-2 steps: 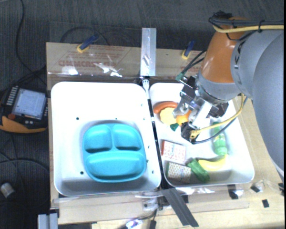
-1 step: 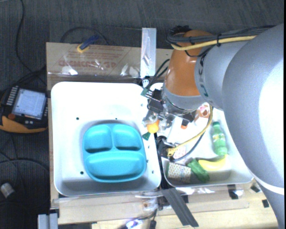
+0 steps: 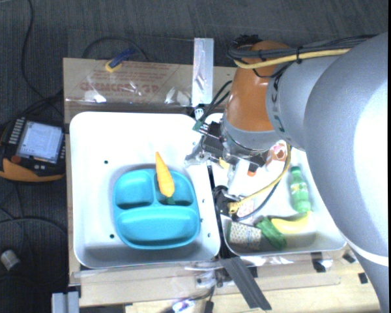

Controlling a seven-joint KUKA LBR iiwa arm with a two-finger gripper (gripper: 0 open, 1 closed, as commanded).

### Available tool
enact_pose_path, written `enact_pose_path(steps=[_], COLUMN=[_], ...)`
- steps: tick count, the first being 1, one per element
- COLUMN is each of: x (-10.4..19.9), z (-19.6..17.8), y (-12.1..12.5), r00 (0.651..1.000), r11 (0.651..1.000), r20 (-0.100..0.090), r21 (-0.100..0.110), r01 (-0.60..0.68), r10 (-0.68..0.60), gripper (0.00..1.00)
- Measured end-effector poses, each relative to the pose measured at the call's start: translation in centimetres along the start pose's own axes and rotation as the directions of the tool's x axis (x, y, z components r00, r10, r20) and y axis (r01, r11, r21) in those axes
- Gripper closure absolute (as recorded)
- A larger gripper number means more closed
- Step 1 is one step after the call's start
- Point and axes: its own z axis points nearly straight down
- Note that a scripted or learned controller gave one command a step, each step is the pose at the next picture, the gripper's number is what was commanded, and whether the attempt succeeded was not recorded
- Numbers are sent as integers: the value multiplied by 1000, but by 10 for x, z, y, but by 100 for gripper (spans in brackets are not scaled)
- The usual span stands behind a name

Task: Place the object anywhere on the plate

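A blue divided plate (image 3: 158, 230) lies in the left white bin (image 3: 91, 149). An orange carrot-shaped object (image 3: 164, 175) rests on the plate, across the ridge between its two upper compartments, pointing toward the back. My gripper (image 3: 207, 150) hangs over the wall between the two bins, just right of the carrot and apart from it. The orange-banded wrist (image 3: 251, 106) rises behind it and hides much of the gripper.
The right bin (image 3: 326, 240) holds a green bottle (image 3: 300, 189), a yellow banana (image 3: 293, 224), a green piece (image 3: 272, 233) and a patterned item (image 3: 245, 235). A handheld device (image 3: 34, 147) lies left of the bench. Cardboard with plastic wrap (image 3: 130, 83) sits behind the left bin.
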Motion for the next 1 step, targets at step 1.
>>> enact_pose_path(steps=[1], x=[-44], z=[-32], y=[-21], r00=[999], r11=[999], r20=[0], r21=[-1], r01=[-51], r10=[51], gripper=[0])
